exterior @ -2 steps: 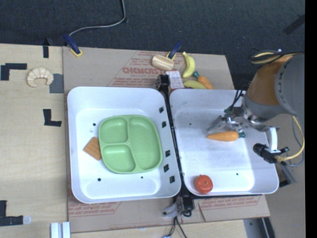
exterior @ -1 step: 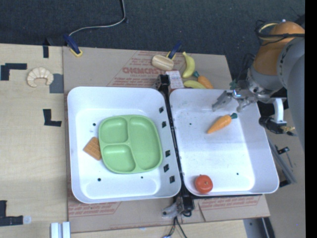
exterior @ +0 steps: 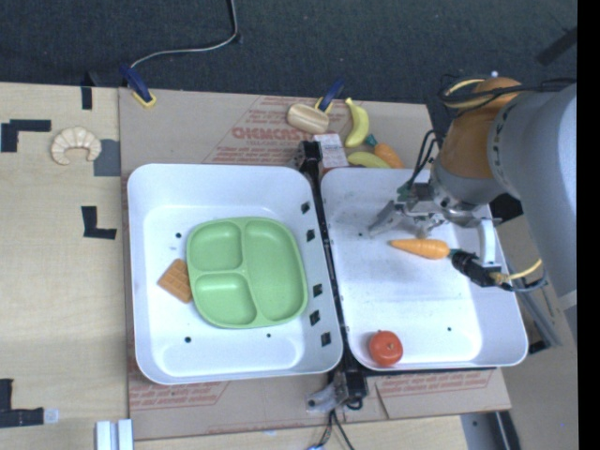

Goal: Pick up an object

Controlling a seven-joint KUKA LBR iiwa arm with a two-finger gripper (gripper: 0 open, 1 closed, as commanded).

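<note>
In the right bin [exterior: 469, 336] an orange carrot [exterior: 420, 247] lies near the middle, and a red tomato [exterior: 384, 347] sits at the front. My gripper [exterior: 386, 221] hangs over the back of that bin, its fingers pointing left, just up and left of the carrot. The fingers look spread with nothing between them. The left bin [exterior: 159, 204] holds a green divided plate [exterior: 247, 272] with a brown cracker [exterior: 175, 280] tucked against the plate's left edge.
Behind the bins on the cardboard lie a bread roll [exterior: 307, 117], a banana [exterior: 357, 125] and another carrot [exterior: 384, 153]. A croissant [exterior: 75, 144] rests on the bench at far left. A cable runs along the arm over the right bin's right side.
</note>
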